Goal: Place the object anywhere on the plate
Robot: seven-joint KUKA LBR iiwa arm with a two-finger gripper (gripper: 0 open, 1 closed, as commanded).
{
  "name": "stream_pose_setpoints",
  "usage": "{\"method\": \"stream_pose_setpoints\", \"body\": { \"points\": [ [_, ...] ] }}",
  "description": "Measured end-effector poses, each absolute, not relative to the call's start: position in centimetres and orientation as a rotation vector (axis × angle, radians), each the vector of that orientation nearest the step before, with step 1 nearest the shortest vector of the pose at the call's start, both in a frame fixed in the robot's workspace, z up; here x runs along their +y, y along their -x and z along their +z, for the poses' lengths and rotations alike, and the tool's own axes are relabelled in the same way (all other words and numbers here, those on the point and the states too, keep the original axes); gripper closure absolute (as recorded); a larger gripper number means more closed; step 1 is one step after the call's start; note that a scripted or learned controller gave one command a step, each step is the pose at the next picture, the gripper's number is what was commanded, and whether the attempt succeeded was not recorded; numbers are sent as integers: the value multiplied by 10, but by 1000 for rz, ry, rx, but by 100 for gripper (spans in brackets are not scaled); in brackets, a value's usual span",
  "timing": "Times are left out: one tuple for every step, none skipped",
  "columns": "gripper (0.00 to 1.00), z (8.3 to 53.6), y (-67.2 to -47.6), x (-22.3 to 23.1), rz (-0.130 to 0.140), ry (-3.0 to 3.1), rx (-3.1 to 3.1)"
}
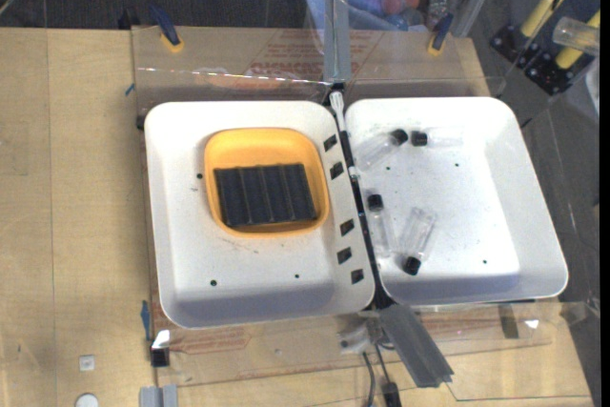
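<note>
So, black ribbed block point(265, 195) laid flat on yellow plate point(267, 138), likely placed already; capped vials point(416, 230) scattered in right bin point(481, 191); gripper state can't be told.

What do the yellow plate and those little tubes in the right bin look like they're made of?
Plate: likely plastic, smooth yellow with a soft sheen; a dark ribbed block lies on it. Tubes: clear plastic or glass, can't tell which; the white bin shows through them, and they have black caps.

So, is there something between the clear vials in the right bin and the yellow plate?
Yes. The raised rims where the two bins meet run between the vials and the plate. A dark ridged block covers the plate's middle.
</note>
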State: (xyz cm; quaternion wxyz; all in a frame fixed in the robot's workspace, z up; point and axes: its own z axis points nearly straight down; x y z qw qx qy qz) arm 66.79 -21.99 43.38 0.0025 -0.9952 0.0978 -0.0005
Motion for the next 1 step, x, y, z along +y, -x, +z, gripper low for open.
{"method": "stream_pose_setpoints", "body": {
  "points": [
    [100,434,-668,-219,-2,3122,304]
  ]
}}
